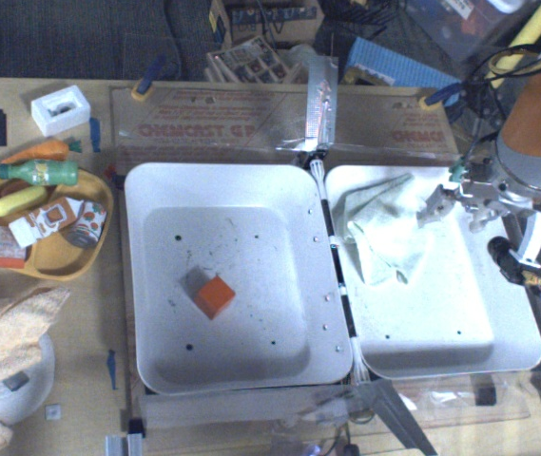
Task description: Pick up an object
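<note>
An orange cube lies in the left white bin, near its middle, with a small grey piece touching its upper-left side. A crumpled white cloth lies in the upper left part of the right white bin. My gripper hangs over the upper right part of the right bin, just right of the cloth. It is open and nothing sits between its fingers. The grey arm with its orange band comes in from the right edge.
A yellow bowl of toy food and packets stands left of the bins, with a towel below it. A small white box sits at the bench's back left. A clear panel runs behind the bins. Cables hang near the arm.
</note>
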Robot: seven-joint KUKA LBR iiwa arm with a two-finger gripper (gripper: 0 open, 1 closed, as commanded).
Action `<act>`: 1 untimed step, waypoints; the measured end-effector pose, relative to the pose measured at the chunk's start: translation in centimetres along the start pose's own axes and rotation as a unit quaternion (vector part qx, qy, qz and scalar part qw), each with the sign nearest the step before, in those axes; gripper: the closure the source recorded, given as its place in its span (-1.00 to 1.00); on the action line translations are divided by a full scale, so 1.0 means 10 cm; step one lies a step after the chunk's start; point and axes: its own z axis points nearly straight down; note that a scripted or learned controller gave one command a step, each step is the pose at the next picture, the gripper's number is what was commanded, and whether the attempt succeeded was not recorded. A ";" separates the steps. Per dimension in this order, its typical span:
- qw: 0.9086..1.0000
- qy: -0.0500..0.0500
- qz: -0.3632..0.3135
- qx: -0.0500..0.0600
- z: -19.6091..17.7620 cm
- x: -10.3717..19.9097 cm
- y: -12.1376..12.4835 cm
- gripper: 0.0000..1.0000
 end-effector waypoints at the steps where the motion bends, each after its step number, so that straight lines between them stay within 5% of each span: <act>1: 1.000 0.000 0.000 0.000 0.00 0.00 0.00 -1.00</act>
